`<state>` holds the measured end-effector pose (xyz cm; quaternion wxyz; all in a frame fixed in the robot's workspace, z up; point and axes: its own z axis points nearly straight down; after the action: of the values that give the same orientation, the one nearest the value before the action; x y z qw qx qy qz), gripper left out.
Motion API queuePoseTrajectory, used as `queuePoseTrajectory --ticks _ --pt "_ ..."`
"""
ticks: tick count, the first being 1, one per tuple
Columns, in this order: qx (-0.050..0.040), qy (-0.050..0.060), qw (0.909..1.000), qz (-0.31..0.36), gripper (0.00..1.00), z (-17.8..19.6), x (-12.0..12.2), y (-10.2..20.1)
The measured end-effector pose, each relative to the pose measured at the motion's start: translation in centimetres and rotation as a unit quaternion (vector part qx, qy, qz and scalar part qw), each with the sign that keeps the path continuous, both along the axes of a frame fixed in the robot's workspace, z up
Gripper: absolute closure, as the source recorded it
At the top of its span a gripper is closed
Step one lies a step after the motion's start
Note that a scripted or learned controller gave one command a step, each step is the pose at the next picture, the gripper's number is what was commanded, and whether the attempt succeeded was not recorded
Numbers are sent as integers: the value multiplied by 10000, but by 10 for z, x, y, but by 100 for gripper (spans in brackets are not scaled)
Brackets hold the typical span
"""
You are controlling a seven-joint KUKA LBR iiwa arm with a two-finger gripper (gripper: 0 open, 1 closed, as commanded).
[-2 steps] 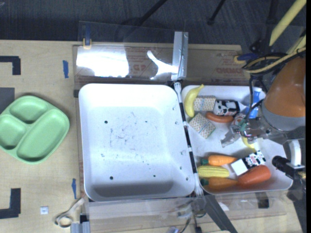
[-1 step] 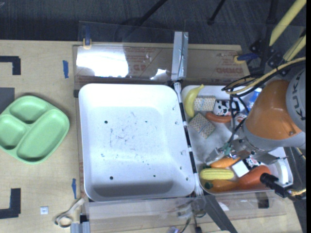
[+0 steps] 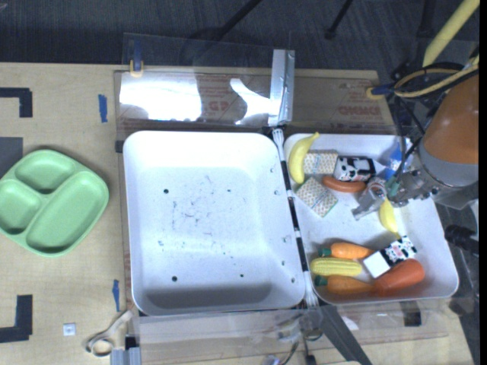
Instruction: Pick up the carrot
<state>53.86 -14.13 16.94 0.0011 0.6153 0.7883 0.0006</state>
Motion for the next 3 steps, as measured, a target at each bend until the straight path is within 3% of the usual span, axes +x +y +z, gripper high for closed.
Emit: queuePoseTrajectory --ticks 1,2,3 --pt "6 14 10000 70 0 -44 -31 39" --pt "-15 -32 9626 2708 0 -82 -56 39" --pt "-20 -69 9629 2698 100 -71 -54 39"
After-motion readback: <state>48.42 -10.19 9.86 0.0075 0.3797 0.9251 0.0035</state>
